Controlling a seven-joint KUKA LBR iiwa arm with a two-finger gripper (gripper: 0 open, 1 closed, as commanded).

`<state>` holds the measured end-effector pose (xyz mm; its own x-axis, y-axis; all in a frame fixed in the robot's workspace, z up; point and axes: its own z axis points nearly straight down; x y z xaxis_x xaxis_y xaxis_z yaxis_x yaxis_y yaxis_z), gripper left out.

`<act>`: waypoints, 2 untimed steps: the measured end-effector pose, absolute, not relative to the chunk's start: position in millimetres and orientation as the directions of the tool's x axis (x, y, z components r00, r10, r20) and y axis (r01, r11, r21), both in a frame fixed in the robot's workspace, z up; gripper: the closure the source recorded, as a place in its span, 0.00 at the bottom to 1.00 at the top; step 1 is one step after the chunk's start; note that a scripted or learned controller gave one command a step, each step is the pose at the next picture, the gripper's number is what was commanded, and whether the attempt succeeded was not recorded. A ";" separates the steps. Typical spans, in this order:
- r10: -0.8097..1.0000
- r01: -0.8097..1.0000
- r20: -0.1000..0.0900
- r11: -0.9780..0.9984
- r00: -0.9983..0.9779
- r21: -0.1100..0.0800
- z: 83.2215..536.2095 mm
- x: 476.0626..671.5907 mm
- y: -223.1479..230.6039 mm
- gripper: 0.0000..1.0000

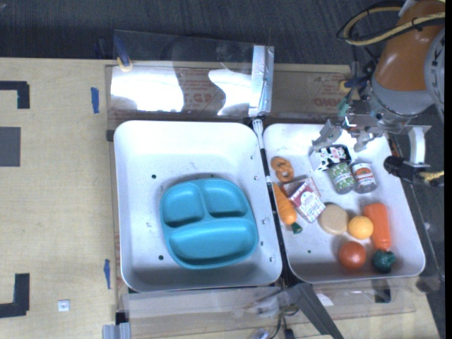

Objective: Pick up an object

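My gripper (345, 140) hangs open over the far part of the right bin (409, 260), its metal fingers (323, 138) spread apart with nothing between them. Just below it lie a small black-and-white item (332, 155), a green can (342, 177) and a red-labelled can (364, 177). Further forward in the same bin are a brown pretzel-like piece (282, 167), a carrot (286, 207), a red packet (308, 200), a beige bun (333, 219), an orange (360, 227), an orange-red pepper (380, 223), a tomato (352, 254) and a dark green item (383, 260).
The left bin (134, 154) holds a blue divided tray (208, 222) near its front. A clear plastic panel (191, 83) stands behind the left bin. The arm (406, 55) comes in from the upper right, with yellow cable looped above it.
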<state>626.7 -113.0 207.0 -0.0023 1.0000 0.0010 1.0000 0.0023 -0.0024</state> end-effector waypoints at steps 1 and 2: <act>0.945 0.945 -0.004 0.326 -0.326 0.007 277.4 629.4 -80.0 0.00; 0.956 0.956 0.003 0.293 -0.293 -0.009 162.4 584.8 -136.3 0.00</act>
